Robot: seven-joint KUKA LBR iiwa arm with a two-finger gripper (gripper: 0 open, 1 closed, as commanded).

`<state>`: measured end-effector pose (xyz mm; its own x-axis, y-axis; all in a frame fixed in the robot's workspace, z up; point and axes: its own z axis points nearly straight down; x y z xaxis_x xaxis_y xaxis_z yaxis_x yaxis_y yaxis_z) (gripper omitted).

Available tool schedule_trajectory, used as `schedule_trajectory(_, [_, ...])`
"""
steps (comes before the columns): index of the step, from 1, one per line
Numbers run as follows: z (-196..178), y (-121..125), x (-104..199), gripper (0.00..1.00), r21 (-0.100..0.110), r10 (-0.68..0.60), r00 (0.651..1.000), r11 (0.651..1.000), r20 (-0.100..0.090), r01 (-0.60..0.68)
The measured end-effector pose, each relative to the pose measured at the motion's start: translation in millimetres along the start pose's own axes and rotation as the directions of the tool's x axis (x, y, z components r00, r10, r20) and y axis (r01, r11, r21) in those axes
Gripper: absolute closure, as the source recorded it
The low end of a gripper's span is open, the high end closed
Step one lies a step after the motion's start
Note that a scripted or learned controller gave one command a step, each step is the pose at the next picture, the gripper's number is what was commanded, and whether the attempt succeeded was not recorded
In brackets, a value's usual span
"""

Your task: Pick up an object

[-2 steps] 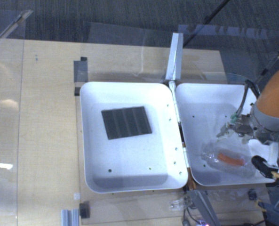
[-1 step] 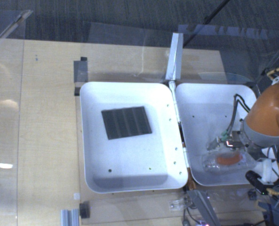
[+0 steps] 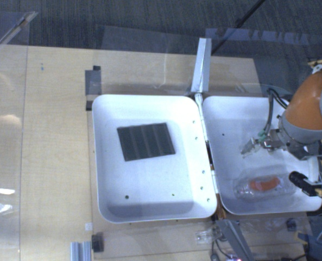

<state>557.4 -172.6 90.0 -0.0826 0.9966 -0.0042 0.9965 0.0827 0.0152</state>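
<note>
Tool [image 3: 253, 144] — grip state unclear — hovers above right bin [image 3: 226, 113], clear orange-filled packet [image 3: 261, 186] lying just below.

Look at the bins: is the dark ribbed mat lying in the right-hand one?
No, the dark ribbed mat lies flat in the left bin.

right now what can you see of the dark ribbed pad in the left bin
The dark ribbed pad is a flat, dark grey rectangle crossed by parallel lengthwise ridges, rubbery or plastic looking. It lies flat on the floor of the left bin, above the middle, slightly rotated against the bin's walls. Nothing else touches it.
</note>
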Motion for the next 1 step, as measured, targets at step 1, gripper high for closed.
schedule_trajectory(1, [-1.4,-69.2,-29.8,0.00,0.002,-0.200,0.980,0.980,0.002,0.200])
